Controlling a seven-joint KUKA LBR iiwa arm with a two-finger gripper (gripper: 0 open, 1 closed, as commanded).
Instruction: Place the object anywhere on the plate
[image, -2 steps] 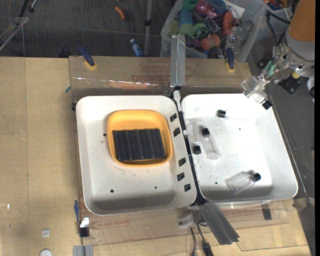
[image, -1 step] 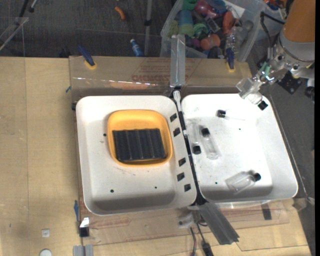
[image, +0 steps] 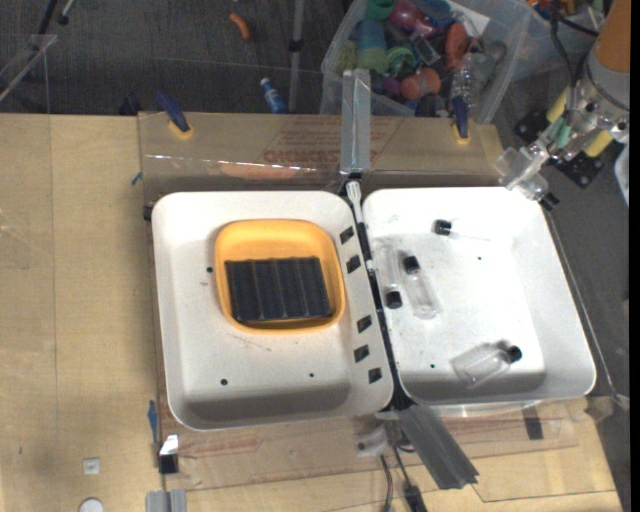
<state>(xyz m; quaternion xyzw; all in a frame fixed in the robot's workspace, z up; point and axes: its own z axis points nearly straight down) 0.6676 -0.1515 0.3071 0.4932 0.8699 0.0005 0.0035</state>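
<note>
From above the bench, the two white bins sit side by side. The left bin (image: 190, 380) holds an orange-yellow plate (image: 278, 238) with a dark ribbed block (image: 278, 288) lying flat in its middle. The right bin (image: 560, 330) holds several clear plastic vials with black caps. One vial (image: 484, 361) lies on its side near the front right corner, its cap pointing right. Two more vials (image: 415, 284) lie close together near the divider, touching or nearly so. A small black cap piece (image: 442, 228) sits alone toward the back of that bin.

The gripper (image: 528, 165) is up at the top right, outside the right bin's back corner and well apart from the plate. Something clear and pale, like another vial, shows at its tip, but the spot is too blurred to tell whether the fingers pinch it, or how far apart they stand. Behind the bins, a clear tub (image: 430, 45) is full of colourful toys.
</note>
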